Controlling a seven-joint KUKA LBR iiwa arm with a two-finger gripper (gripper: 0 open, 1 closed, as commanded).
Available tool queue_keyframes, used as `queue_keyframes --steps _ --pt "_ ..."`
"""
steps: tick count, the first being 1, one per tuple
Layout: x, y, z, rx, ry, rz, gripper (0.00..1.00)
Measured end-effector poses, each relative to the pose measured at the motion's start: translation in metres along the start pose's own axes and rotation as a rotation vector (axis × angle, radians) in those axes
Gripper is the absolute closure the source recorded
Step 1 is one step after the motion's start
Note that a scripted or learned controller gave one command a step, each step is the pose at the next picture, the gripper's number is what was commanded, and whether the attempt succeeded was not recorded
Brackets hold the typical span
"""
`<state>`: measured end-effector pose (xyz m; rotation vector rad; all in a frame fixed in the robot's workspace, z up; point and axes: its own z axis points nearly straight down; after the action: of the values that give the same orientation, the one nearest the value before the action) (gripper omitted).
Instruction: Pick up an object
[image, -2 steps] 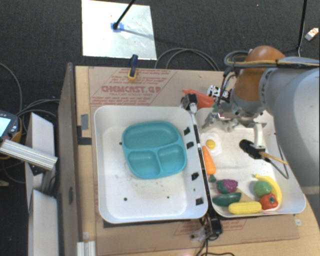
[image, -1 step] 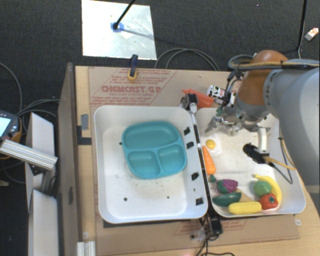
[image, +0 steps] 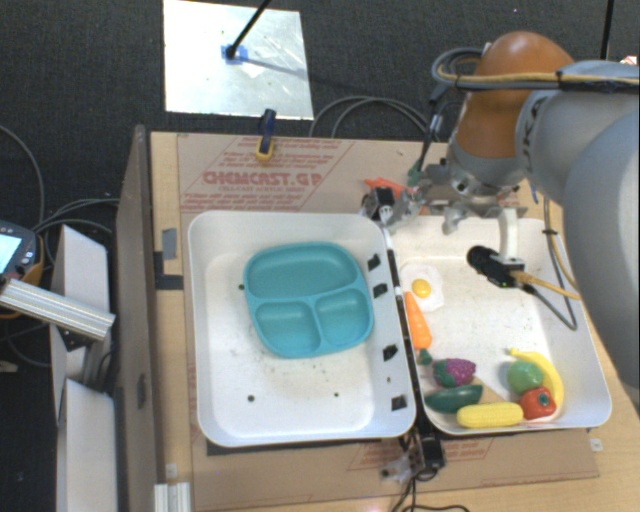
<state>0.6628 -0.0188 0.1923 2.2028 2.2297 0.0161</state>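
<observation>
Smooth teal compartment tray (image: 305, 300), tapered orange toy carrot (image: 417, 320)

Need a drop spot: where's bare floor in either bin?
Left bin: bare strip between the teal tray and its near wall. Right bin: bare middle, between the fried egg and the banana. Its near edge is crowded.

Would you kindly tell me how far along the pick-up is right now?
Done: nothing looks lifted; the egg, carrot, corn and banana all lie in the right bin. In hand: the gripper is over that bin's far end, beyond the egg. Left: descend on one item, grasp it and lift.
</observation>
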Motion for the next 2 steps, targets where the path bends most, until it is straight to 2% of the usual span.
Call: queue_keyframes --steps 1,2 --pt "-0.067 0.006 -0.023 0.007 -0.004 0.014 0.0" --pt "-0.076 -0.064 0.105 0.025 0.0 0.014 0.0"
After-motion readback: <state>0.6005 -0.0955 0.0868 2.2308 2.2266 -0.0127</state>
